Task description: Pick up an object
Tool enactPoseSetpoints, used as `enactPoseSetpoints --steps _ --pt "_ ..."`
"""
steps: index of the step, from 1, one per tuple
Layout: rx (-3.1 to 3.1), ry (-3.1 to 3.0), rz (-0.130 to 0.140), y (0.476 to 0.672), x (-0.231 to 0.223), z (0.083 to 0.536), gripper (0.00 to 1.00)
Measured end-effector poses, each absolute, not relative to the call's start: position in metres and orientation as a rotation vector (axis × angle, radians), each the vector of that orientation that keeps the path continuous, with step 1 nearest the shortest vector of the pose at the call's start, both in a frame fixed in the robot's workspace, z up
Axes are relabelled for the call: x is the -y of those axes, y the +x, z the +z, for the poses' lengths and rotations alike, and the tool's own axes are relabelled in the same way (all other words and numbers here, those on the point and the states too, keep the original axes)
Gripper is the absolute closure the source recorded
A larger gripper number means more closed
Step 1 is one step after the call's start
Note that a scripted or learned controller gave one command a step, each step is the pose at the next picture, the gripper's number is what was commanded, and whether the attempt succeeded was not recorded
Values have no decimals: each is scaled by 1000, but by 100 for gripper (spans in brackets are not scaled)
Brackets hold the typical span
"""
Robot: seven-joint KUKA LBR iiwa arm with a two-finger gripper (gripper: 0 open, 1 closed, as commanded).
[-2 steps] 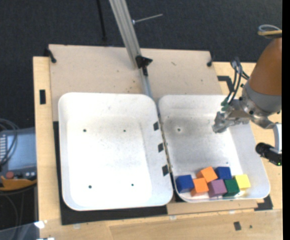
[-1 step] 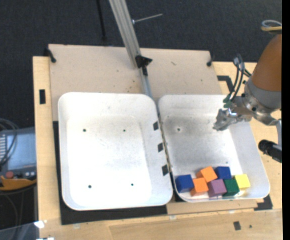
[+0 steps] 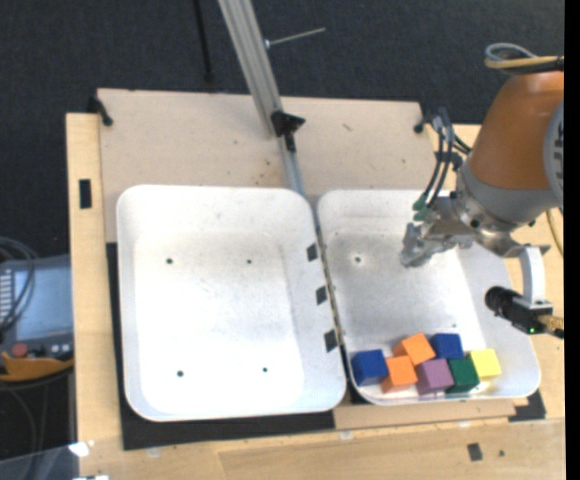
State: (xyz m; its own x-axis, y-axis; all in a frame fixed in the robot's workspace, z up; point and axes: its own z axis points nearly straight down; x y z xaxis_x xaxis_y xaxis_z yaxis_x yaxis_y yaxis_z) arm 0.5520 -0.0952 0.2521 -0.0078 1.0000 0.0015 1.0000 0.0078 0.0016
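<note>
Several small coloured cubes lie clustered at the near edge of the right bin: a blue cube, two orange cubes, a purple cube, a green cube, a yellow cube and a second blue cube. My gripper hangs over the middle of the right bin, well behind the cubes and apart from them. Nothing shows between its fingers.
The left bin sits beside the right one, its floor bare white. A slanted metal rail runs from the top down to the gap between the bins. A small screen device sits off the bench at left.
</note>
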Motion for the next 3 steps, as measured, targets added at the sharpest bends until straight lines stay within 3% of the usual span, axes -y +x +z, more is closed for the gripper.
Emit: enactPoseSetpoints --steps 2,3 --pt "-2229 2215 0 537 -19 244 100" --pt "-2232 2213 3 543 -69 246 100"
